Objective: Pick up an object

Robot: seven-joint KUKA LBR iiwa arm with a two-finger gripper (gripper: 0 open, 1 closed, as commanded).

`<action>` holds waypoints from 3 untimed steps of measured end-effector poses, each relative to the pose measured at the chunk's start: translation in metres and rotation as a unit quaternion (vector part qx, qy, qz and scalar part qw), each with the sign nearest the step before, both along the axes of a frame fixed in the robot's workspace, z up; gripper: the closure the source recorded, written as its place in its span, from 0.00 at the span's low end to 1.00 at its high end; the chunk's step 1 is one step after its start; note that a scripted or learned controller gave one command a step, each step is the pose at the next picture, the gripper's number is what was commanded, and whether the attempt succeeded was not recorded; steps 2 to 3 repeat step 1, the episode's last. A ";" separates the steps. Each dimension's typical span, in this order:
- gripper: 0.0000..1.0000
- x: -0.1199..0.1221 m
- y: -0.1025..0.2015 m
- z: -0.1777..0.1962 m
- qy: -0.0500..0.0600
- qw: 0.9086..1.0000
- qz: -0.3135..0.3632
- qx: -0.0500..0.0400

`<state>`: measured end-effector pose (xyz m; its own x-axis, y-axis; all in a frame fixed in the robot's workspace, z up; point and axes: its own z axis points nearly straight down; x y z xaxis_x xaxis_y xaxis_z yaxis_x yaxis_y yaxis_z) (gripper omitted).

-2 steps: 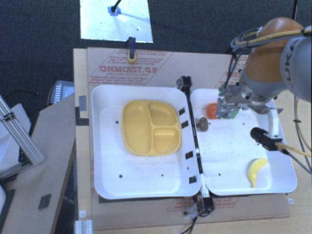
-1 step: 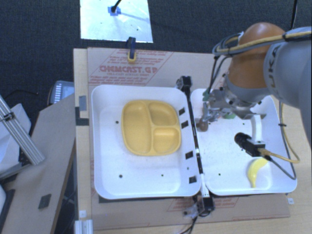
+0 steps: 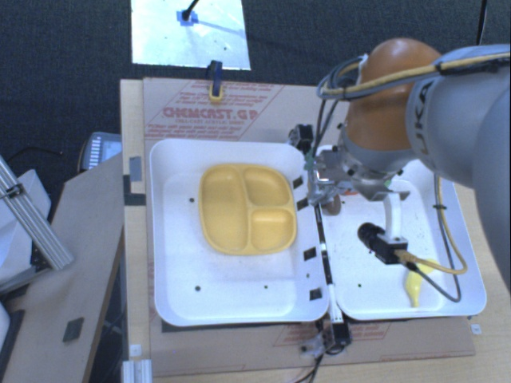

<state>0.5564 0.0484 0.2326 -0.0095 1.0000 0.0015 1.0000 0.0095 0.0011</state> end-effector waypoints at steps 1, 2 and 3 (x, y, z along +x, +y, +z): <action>1.00 -0.017 0.047 -0.001 0.001 1.000 0.000 0.000; 1.00 -0.017 0.047 -0.001 0.001 1.000 0.000 0.000; 1.00 -0.017 0.047 -0.001 0.001 1.000 0.000 0.000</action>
